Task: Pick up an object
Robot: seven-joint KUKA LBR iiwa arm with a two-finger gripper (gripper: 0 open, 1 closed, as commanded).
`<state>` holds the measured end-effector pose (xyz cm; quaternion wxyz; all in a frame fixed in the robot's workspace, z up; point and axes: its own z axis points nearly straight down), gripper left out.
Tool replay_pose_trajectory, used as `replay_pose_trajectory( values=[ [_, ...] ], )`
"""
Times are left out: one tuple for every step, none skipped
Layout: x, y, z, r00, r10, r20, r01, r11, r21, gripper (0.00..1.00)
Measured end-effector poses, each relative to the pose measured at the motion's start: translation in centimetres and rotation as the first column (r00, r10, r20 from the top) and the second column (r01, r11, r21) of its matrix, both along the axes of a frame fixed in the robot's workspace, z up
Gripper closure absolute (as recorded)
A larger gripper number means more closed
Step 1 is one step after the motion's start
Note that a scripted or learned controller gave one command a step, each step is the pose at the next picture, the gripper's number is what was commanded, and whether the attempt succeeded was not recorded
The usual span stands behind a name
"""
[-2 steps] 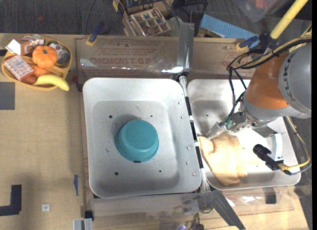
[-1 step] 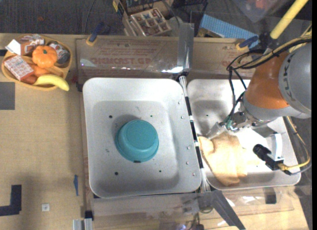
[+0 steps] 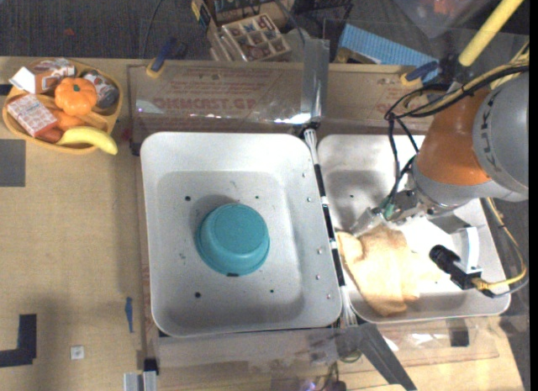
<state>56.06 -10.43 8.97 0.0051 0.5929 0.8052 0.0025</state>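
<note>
Low in the right bin (image 3: 353, 150), reaching in from the right: the grey and orange arm (image 3: 454, 150), with the gripper (image 3: 385, 213) just at the far edge of a soft tan thing (image 3: 382, 267), cloth-like, maybe already touching it. Not possible to tell whether the gripper is apart or together: too small here and partly under the wrist. No clear sign of anything clamped in it.

Tan thing lying crumpled on the bin floor, against the wall shared with the left bin (image 3: 168, 154), toward the near corner. In the left bin, near the middle and well apart from the gripper, a teal bowl (image 3: 234, 238), seemingly upside down. On the worktop (image 3: 67, 238), at the far left corner, a plate of toy food (image 3: 59, 108), far from the arm.

Step in hand, by judgement: the descent and the closing onto the tan thing, so the pick itself not yet done, with the thing still flat in the bin.

For the next move, likely needed: to close firmly on a fold of the soft material, not on a thin edge, then to lift straight up and slowly. Risk to consider: slipping of the limp cloth out of the grip, or dragging along the bin wall.
</note>
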Motion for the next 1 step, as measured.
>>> replay_pose_trajectory(
  values=[
    [0.72, 0.19, -0.01, 0.998, 0.070, 0.000, -0.070, 0.998, -0.002, 0.00]
  ],
)
